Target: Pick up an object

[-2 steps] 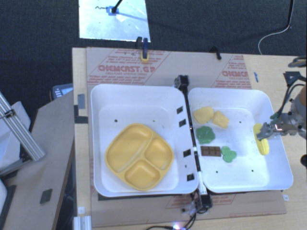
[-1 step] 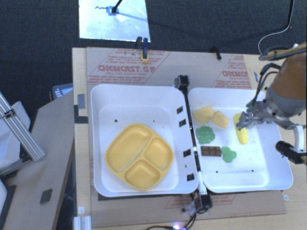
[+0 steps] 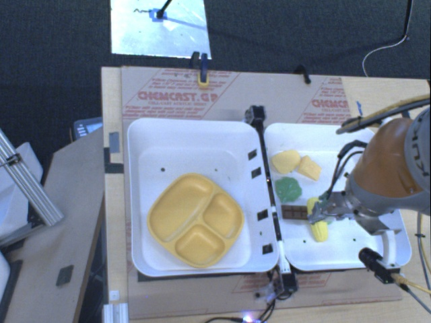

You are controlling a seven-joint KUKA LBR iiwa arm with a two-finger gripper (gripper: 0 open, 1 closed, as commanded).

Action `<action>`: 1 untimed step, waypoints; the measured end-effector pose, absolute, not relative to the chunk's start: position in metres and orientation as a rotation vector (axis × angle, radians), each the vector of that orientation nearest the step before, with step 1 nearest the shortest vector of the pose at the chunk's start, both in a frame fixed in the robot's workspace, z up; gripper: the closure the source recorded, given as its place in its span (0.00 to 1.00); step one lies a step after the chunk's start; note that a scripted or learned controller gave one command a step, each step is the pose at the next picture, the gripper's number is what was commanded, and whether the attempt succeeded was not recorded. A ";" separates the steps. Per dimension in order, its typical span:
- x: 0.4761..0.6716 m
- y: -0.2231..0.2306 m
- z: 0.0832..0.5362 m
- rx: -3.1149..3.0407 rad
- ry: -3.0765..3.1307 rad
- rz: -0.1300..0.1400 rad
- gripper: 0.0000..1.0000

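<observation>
In the right bin [image 3: 337, 264], the gripper [image 3: 322, 210] hangs low over the toy food.

Nearest the front edge lies a yellow corn cob [image 3: 320, 231], right under the gripper. It looks like the thing the arm means to pick up. I cannot tell if the gripper is holding it or only sits over it. Just left of the corn is a brown chocolate bar [image 3: 293, 212], lying flat by the wall between the bins. A bit further back sits a green leafy piece [image 3: 288, 188]. Behind that are a yellow lump [image 3: 285, 161] and a small yellow wedge [image 3: 310, 168], side by side. The food is bunched near that wall, so the arm has to reach far across. The left bin [image 3: 148, 147] holds a yellow tray [image 3: 195, 219] with three hollows.
</observation>
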State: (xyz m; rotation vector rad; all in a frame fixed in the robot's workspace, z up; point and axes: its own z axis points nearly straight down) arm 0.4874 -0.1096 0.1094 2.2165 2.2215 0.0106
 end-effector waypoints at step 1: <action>0.488 -0.138 0.173 2.216 2.216 0.005 1.00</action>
